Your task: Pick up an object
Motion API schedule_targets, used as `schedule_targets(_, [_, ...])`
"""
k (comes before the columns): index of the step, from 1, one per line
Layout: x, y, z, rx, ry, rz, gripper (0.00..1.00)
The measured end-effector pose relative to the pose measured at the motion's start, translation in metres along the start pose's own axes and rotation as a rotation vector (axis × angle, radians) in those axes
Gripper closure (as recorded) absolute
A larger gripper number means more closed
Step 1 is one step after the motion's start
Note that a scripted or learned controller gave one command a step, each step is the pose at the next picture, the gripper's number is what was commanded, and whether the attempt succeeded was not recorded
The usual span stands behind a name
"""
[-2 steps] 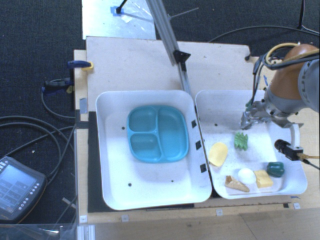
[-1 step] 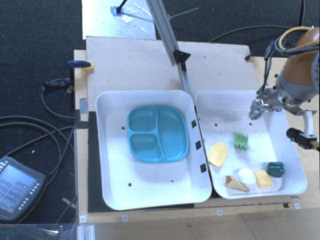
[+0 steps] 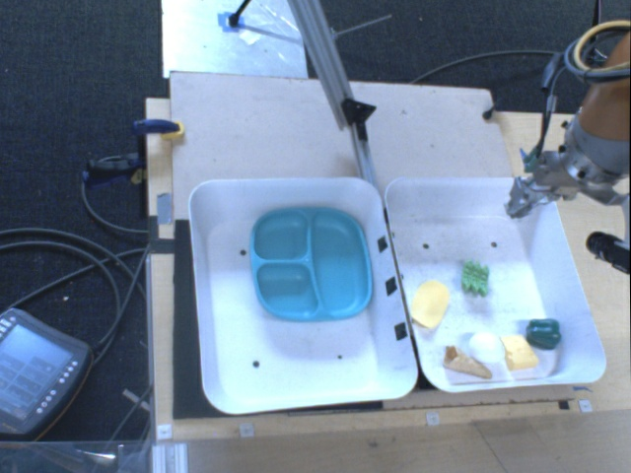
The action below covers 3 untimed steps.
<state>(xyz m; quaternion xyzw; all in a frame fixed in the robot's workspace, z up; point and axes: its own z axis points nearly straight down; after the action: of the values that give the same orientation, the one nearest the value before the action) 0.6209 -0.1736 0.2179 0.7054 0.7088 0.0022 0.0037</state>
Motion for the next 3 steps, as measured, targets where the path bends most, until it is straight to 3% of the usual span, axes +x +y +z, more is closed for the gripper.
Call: schedule_targets(3, [0.138,-0.035,-0.003,0.008,0.005,-0.005,1.0])
